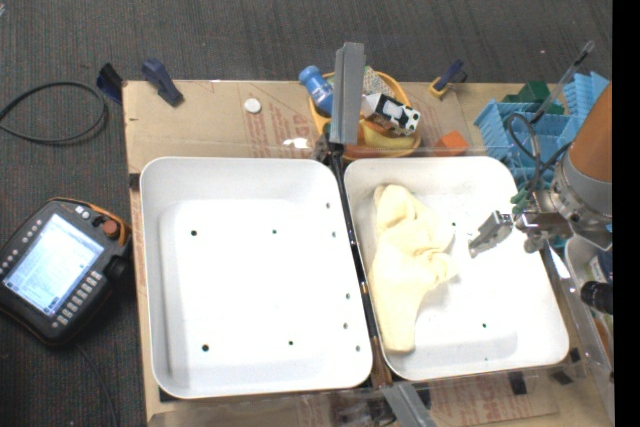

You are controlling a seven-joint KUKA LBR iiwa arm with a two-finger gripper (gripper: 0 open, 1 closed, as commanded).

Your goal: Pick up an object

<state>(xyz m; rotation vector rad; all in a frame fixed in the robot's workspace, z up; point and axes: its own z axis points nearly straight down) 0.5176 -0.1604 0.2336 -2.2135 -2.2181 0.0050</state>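
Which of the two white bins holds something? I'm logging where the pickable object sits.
The right bin, under the gripper, holds a pale yellow cloth; the left bin shows bare white floor.

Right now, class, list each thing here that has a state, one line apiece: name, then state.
Cloth: crumpled, lying in the right bin, not held.
Gripper: over the right bin, beside the cloth, holding nothing.
Left bin: upright, flat on the bench.
Pendant: screen lit.

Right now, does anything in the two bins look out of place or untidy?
Only mildly: the pale yellow cloth lies crumpled along the left side of the right bin. The gripper hangs beside it, not touching.
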